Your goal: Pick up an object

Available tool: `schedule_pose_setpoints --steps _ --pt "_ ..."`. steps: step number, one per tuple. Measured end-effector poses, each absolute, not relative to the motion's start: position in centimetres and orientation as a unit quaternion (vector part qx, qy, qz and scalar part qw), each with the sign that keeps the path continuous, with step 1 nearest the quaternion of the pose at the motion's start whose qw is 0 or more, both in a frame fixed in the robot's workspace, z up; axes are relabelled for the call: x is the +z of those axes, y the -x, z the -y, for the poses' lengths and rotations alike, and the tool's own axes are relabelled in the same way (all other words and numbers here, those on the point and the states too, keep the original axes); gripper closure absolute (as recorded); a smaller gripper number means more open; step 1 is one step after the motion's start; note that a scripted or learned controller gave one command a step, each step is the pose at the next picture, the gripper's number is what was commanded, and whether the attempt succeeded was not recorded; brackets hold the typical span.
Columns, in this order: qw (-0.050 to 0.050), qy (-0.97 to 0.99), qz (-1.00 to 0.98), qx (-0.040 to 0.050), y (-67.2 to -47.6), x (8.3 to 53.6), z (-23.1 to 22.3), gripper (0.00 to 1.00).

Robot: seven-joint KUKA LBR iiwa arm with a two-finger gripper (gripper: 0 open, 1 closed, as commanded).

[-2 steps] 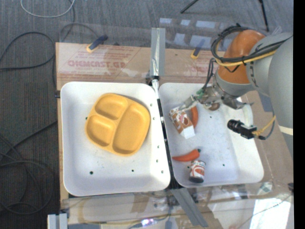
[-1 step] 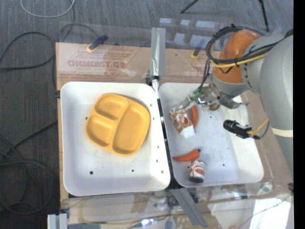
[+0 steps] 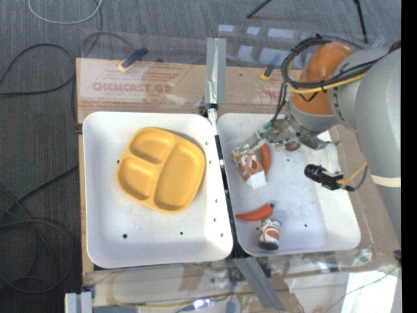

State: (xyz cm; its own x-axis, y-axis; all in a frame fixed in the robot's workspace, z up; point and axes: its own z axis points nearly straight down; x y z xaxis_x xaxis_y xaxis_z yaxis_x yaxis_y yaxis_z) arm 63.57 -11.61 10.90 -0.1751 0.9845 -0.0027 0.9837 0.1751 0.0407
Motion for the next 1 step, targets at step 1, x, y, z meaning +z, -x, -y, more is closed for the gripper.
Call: schedule_pose_setpoints --steps 1 --pt "0.017 -0.656 -0.754 0.0113 -63.46 10.88 11.11 0.0"
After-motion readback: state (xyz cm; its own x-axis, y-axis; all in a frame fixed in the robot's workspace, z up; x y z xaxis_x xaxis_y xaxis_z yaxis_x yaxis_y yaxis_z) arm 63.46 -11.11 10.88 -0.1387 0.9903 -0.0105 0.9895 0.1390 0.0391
